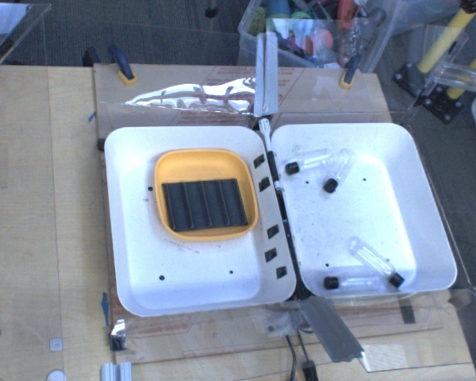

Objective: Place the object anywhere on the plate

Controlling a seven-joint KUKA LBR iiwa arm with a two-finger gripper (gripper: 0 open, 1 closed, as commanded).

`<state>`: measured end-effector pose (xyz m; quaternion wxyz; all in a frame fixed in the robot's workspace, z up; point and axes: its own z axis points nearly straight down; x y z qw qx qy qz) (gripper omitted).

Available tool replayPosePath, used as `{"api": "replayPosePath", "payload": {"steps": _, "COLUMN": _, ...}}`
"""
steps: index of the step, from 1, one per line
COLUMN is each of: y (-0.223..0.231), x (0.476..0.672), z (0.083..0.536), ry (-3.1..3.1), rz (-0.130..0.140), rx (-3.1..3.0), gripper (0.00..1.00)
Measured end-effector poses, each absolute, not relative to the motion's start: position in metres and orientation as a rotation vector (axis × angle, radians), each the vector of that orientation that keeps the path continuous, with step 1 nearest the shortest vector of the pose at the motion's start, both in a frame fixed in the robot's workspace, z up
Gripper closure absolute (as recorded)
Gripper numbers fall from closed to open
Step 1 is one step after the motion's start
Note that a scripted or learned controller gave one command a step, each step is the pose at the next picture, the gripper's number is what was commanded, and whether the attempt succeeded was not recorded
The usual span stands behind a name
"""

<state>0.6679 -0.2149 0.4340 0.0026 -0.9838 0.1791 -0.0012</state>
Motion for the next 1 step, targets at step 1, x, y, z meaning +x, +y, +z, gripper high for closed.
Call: {"api": "replayPosePath", "payload": {"steps": 1, "y": -0.2201, "x": 0.6678, "z": 0.4336, "ry": 0.309, "rz": -0.002, "rx": -3.121, "gripper": 1.0}}
